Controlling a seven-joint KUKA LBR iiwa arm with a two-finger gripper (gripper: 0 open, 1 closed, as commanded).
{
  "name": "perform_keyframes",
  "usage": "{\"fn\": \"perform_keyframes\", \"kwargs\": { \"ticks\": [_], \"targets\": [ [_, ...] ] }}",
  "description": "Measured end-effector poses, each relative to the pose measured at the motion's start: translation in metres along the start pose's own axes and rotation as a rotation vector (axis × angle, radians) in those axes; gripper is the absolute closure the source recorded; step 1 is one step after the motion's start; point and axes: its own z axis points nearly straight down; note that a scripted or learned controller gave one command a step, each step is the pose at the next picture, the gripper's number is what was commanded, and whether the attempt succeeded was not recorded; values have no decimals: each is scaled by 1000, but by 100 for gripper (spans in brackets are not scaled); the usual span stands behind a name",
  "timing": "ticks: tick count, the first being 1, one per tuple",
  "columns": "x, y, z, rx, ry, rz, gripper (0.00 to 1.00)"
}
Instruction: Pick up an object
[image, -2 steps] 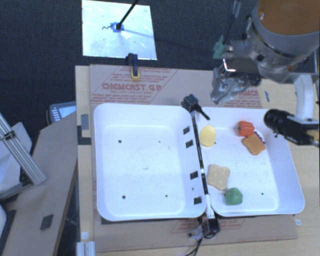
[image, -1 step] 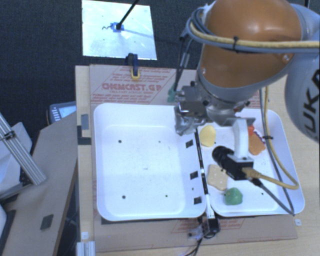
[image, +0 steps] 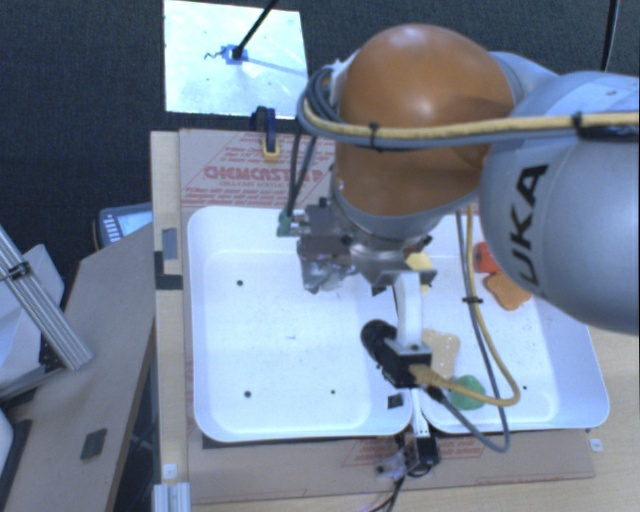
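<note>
1. Right bin (image: 585, 405), 7 o'clock corner: green object (image: 468, 395), rounded and smooth, likely light plastic or foam. Judged the easiest pick; take it across its narrow width.
2. Just beside it at 11 o'clock: pale beige piece (image: 442, 350), flattish and matte, probably soft.
3. Well apart at 1 o'clock: orange piece (image: 505, 292), flat, glossy, partly hidden.
4. Gripper (image: 322, 265) hangs over the left bin (image: 250, 330), at its 1 o'clock. Its spread cannot be told.
5. Far edge: printed cardboard sheet (image: 230, 178), stiff, lying under both bins.

A robotics lab: KUKA arm (image: 560, 200) working above white bins (image: 250, 330).
</note>
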Motion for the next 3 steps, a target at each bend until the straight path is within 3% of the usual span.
{"fn": "perform_keyframes", "kwargs": {
  "ticks": [1,2,3],
  "targets": [
    [14,1,-165,-23,9,1,100],
    [32,0,-41,6,-4,1,100],
    [30,-1,110,8,-6,6,100]
  ]
}}
